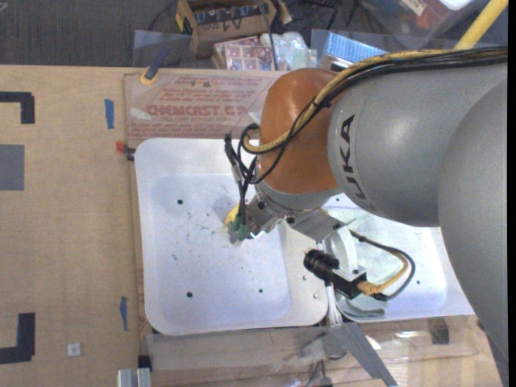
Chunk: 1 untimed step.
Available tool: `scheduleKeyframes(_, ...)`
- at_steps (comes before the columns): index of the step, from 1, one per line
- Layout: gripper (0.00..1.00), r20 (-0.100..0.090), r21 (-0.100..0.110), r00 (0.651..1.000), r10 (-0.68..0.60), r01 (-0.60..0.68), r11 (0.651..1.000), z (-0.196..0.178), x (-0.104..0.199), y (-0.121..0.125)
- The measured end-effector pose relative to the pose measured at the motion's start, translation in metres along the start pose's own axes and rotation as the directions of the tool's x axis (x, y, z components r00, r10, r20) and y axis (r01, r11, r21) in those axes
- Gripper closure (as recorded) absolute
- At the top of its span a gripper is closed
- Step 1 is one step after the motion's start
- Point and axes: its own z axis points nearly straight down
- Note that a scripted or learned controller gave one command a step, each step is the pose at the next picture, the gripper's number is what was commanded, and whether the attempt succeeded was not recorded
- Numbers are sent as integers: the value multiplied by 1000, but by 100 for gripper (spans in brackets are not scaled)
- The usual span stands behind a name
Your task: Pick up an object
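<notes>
The grey arm with its orange band point(298, 127) reaches in from the right and covers much of the right bin. My gripper point(239, 230) points down into the left white bin point(161, 297), near that bin's right side. A small yellow and green thing point(235, 216) shows right at the gripper's tip, low over the bin floor. The arm's bulk hides how the tip meets it, so I cannot tell whether it is held or lying on the floor.
The left bin's floor bears a few dark specks and green smudges. The right bin point(427, 289) shows a bare strip of floor, and a rounded grey-green object point(359, 306) lies at its front edge. A wooden board point(64, 216) lies left of the bins.
</notes>
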Motion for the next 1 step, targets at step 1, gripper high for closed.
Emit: scheduleKeyframes(1,100,-1,3,998,60,-60,998,30,40,20)
